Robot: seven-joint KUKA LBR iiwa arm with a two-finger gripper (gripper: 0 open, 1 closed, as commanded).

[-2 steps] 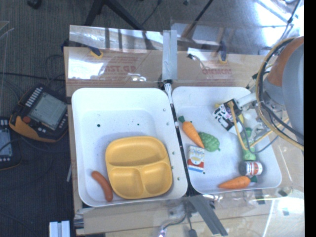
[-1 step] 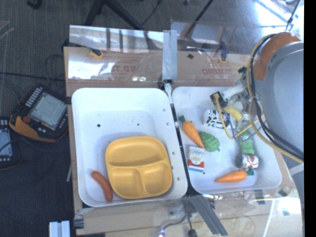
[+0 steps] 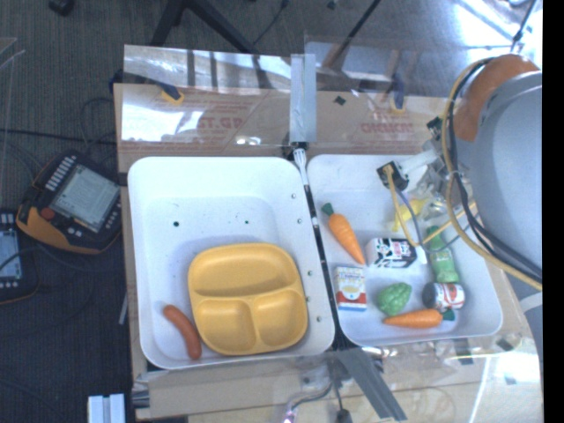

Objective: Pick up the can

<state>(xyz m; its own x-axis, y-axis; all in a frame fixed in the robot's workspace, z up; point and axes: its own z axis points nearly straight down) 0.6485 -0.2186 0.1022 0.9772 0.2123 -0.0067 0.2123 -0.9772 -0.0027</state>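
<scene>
You find the can [image 3: 443, 295] lying on its side near the front right corner of the right bin [image 3: 352, 173], silver end facing left, red and white on its body. Take the can as your landmark.

- Green packet [image 3: 442, 263]: touching the can, just behind it.
- Carrot [image 3: 414, 319]: lying flat just in front of the can, to its left.
- Green vegetable [image 3: 394, 299]: just left of the can.
- Black-and-white carton [image 3: 390, 252]: behind and left of the can.
- Small box [image 3: 351, 288]: further left, past the green vegetable.
- Second carrot [image 3: 343, 233]: well left and behind, slanted.
- Gripper [image 3: 412, 180]: well behind the can, above the bin's rear part, apart from every item; you cannot tell how its claw stands.
- Arm [image 3: 520, 157]: right of and behind the can.
- Left bin [image 3: 159, 192]: well left of the can; holds a yellow tray [image 3: 248, 298] and a sausage [image 3: 182, 330].
</scene>
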